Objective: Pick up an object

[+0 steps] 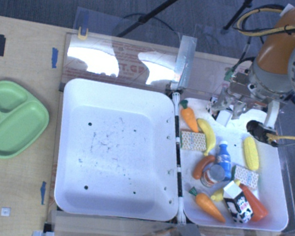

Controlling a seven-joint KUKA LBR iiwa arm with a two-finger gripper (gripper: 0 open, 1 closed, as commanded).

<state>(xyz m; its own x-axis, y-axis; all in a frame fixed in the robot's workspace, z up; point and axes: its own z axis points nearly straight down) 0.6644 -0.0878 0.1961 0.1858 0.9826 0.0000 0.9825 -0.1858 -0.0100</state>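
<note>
green tray point(7, 119) sitting on the bench; left bin point(117, 149) lying bare; banana point(207, 134) (light, stiff, slippery; best pinched mid-body) waiting in the right bin point(277, 191); hand point(228, 108) hovering over its far corner, its state being impossible to tell.

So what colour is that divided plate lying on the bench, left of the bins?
Light green. The divided plate shows plainly in the camera view, on the wooden bench.

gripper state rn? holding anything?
Gripper: over the far end of the right bin, near the banana; open or shut cannot be told, nothing seen held.
</note>
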